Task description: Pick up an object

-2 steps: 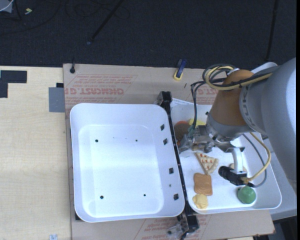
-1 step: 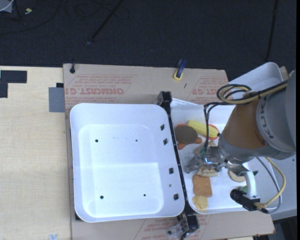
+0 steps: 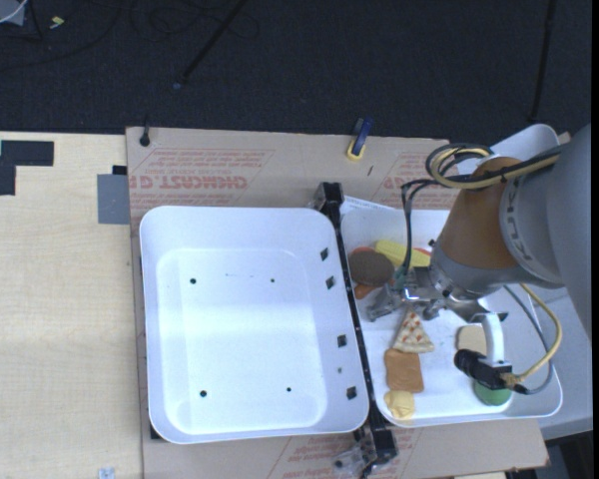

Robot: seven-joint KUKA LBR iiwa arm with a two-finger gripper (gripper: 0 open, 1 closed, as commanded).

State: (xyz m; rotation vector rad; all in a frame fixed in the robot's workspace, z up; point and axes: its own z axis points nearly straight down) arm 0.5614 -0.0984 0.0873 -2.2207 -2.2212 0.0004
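From the camera up above, my arm (image 3: 519, 228) comes in from the right side. It is grey, with an orange band (image 3: 474, 230) near the end. My claw (image 3: 404, 297) is down inside the right bin (image 3: 441, 385), close to the wall that it shares with the left bin (image 3: 240, 317). I cannot tell if my claw is spread or pressed together, because the picture is too fuzzy there. I cannot see anything pinched in it.

All the toys I could pick up are in the right bin. A pizza slice (image 3: 412, 333) lies flat just below my claw, with its pointy end toward the claw. I cannot tell if the claw touches it. Right under the pizza slice is an orange square (image 3: 403, 370). Below that, near the front rim, sits a little yellow lump (image 3: 400, 404). A brown round thing (image 3: 371, 265) lies just above and to the left of my claw, next to the bin wall. Beside it, a bit farther back, is a yellow thing (image 3: 389, 250), partly hidden by my arm. A pale square (image 3: 470, 338) lies to the right of the pizza slice. A green round thing (image 3: 495, 396) sits in the front right corner of the bin, partly covered.

The left bin is white with small dark dots on its floor. Both bins sit on a brown card sheet (image 3: 230, 173) on the pale wooden bench (image 3: 50, 317). A small blue and yellow clip (image 3: 358, 140) is at the back edge of the sheet.
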